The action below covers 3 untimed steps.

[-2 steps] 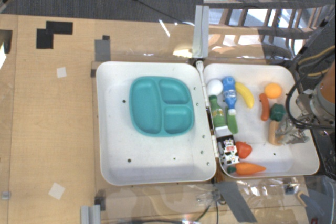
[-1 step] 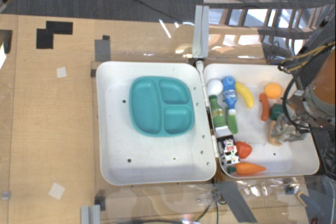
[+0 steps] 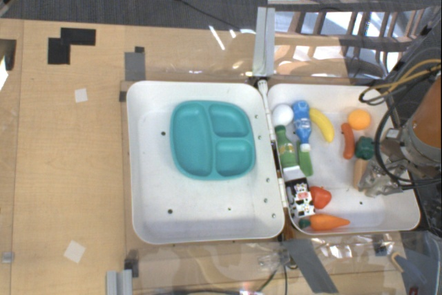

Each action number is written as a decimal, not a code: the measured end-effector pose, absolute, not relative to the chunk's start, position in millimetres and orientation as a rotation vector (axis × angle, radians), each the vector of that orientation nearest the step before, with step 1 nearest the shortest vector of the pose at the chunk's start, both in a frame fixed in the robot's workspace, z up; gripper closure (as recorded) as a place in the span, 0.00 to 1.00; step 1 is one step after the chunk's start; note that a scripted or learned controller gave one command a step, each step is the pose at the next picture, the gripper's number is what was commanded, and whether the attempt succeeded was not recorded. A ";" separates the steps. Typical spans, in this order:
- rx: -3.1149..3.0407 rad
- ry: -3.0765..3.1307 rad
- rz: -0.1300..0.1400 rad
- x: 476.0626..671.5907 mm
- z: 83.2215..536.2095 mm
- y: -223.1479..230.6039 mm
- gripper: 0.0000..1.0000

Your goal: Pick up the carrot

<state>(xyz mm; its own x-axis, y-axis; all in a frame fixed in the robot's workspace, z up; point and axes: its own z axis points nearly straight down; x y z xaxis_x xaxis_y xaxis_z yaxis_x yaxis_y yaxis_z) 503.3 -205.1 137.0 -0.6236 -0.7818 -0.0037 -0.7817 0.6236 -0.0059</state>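
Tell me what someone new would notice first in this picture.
The teal three-compartment plastic plate lies alone in the middle of the left white bin. The right white bin holds a crowd of toy foods, with the orange carrot lying at its near edge. The gripper hangs over that bin's right side.
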 end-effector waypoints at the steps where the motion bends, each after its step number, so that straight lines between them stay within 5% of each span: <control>1: -1.409 2.801 -0.007 497.7 127.3 -204.7 1.00; 2: -1.809 2.559 -0.012 490.8 90.7 -204.9 1.00; 3: -1.573 2.708 -0.009 490.4 157.2 -146.8 1.00</control>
<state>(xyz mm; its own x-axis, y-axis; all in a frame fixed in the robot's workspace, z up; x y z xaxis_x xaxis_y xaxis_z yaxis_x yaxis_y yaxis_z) 490.4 -146.8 157.2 -0.4954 -0.8687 -0.0062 -0.8686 0.4954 -0.0099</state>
